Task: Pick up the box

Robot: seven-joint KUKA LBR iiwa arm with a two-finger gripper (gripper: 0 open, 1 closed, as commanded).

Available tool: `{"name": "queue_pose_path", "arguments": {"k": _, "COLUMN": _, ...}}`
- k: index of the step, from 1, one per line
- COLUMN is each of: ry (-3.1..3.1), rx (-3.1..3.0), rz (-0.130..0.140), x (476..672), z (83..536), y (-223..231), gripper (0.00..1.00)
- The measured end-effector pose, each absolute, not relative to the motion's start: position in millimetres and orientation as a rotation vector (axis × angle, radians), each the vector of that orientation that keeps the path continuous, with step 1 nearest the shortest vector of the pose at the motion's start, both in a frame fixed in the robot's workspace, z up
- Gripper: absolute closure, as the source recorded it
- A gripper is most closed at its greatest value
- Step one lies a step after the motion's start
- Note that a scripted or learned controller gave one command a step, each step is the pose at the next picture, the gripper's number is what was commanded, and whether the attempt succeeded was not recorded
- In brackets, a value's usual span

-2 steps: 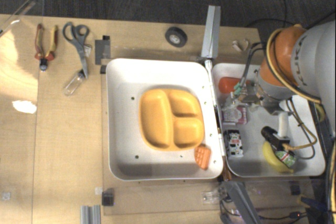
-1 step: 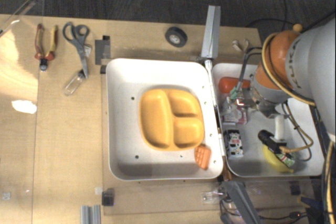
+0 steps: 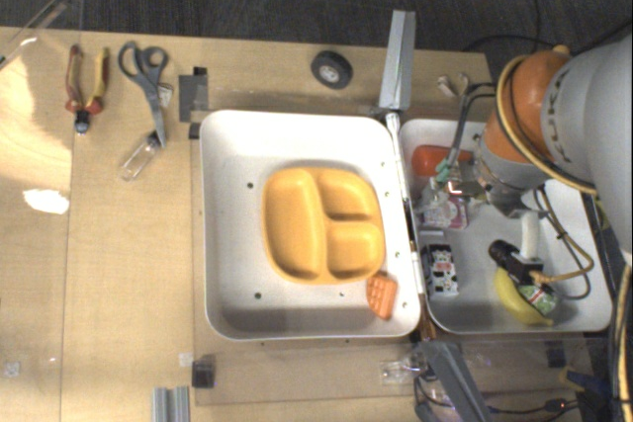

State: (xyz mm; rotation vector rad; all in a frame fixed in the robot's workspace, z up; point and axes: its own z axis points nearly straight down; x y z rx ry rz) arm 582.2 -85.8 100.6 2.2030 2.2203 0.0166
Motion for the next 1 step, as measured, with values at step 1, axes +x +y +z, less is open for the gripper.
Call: {"name": "queue_pose_path", "arguments": {"k": 1, "ry": 2.195, "rx": 2.241, "rz": 0.006, "x": 620.7, "z": 241.0, "y": -39.7, "gripper": 1.00}}
